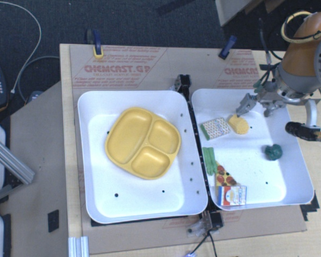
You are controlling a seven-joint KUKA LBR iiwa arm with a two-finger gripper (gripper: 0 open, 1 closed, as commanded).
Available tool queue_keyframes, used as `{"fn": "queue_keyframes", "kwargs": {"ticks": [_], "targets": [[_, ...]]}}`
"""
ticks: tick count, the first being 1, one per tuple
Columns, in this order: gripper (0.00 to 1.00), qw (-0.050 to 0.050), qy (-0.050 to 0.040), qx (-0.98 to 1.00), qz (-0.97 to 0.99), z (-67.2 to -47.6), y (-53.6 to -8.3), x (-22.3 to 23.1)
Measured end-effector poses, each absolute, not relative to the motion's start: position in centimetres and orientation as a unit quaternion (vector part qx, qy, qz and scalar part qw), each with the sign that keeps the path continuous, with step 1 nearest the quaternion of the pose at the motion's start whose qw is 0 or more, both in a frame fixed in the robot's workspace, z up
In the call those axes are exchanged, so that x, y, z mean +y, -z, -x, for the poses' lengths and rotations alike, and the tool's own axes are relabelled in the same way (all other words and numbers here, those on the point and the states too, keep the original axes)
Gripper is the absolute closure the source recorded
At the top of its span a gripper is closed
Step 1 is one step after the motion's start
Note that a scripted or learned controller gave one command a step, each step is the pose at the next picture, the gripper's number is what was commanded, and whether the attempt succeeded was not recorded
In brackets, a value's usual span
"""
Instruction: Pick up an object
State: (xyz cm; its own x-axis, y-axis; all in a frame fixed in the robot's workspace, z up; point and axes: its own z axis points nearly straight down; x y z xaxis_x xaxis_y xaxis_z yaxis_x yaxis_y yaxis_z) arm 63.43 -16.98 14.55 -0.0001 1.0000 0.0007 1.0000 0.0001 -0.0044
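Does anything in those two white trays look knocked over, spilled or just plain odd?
Nothing looks spilled or broken. The yellow divided plate sits skewed, its corners turned against the left bin. In the right bin, a small printed carton and a green strip lie crowded against the wall next to the left bin.

Table (150, 68) under brown printed board, two white bins side by side on it: left bin (96, 197), right bin (294, 189). Clamps at far edge: yellow (98, 51), blue (227, 47).
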Motion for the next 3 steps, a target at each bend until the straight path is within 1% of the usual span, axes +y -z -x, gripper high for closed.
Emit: {"fn": "queue_keyframes", "kwargs": {"ticks": [1,2,3], "targets": [[0.00,0.002,-0.0013,-0.708,0.707,-63.6,-10.3,-16.8],[1.00,-0.001,0.0002,-0.708,0.707,-63.8,-11.6,-16.8],[1.00,-0.003,0.0015,-0.707,0.707,-63.5,-18.0,-16.8]]}}
